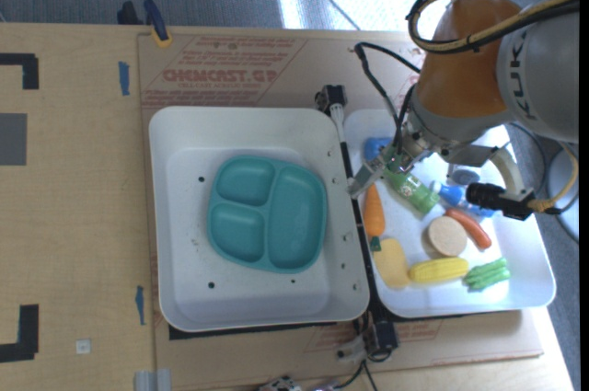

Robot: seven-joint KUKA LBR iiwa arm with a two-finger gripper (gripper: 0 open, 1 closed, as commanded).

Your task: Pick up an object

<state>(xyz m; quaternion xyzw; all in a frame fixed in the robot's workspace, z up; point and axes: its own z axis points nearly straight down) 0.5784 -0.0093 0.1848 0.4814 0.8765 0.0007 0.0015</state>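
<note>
My gripper (368,177) hangs low over the left side of the right bin (529,288), under the arm's orange band. Its tip is just above the top end of an orange carrot (373,212). A green bottle-like toy (412,192) lies right beside it, and a blue piece (375,148) sits just behind it. Further right lie a round beige slice (446,237), a red sausage (473,229), a yellow corn cob (438,270), a pale yellow piece (390,262) and green beans (488,273). Nothing shows as held.
The left bin (175,196) holds a teal divided plate (268,212). A raised divider between the bins (354,224) runs close to the gripper's left. Black cables (386,76) loop from the wrist over the right bin's back edge.
</note>
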